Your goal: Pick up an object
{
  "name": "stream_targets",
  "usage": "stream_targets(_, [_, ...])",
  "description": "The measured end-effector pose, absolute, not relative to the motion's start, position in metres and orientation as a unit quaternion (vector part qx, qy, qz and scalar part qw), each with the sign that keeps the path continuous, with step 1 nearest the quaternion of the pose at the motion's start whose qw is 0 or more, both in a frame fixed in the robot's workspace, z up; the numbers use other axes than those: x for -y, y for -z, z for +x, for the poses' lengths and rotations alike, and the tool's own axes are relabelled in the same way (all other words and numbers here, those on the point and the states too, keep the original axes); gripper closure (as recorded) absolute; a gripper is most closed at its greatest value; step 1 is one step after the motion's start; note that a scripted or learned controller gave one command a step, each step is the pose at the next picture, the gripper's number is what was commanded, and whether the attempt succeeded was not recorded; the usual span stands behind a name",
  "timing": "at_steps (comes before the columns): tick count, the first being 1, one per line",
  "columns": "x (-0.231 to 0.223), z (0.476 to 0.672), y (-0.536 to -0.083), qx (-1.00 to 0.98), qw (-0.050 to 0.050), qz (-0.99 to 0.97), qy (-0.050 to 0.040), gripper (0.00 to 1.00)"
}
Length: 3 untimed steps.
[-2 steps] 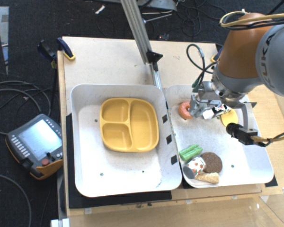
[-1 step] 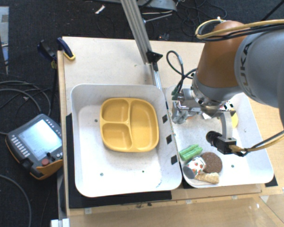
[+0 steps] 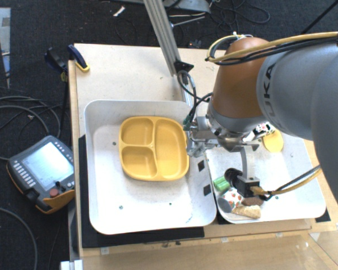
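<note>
A yellow three-part plate [image 3: 153,148] lies in the left bin [image 3: 104,207]. The right bin [image 3: 304,198] holds a green block [image 3: 220,183], a white piece with red spots [image 3: 232,198] and a tan chunk [image 3: 248,211] near its front left corner. A yellow round thing [image 3: 273,142] and a small white item with dark marks [image 3: 262,129] peek out from under the arm. My gripper [image 3: 198,148] hangs over the wall between the two bins, just beside the plate's right edge. The wrist hides what is under it.
The big grey and orange arm covers the back of the right bin. A slanted metal rail [image 3: 163,30] runs down to the bins' back edge. A black and yellow tool [image 3: 73,58] lies on the bench's back left corner. A pendant [image 3: 42,173] sits off the bench at left.
</note>
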<state>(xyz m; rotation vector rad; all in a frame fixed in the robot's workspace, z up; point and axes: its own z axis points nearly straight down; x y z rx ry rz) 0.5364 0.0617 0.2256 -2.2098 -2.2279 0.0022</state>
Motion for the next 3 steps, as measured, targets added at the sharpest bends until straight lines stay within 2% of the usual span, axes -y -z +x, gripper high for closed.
stream_targets(1, [-0.096, 0.504, -0.229, 0.710, 0.002, -0.705, -0.0008, 1.00])
stream_targets(2, [-0.093, 0.503, -0.239, 0.708, 0.000, -0.707, 0.0003, 1.00])
stream_targets(3, [-0.093, 0.503, -0.238, 0.707, 0.000, -0.707, 0.0000, 0.00])
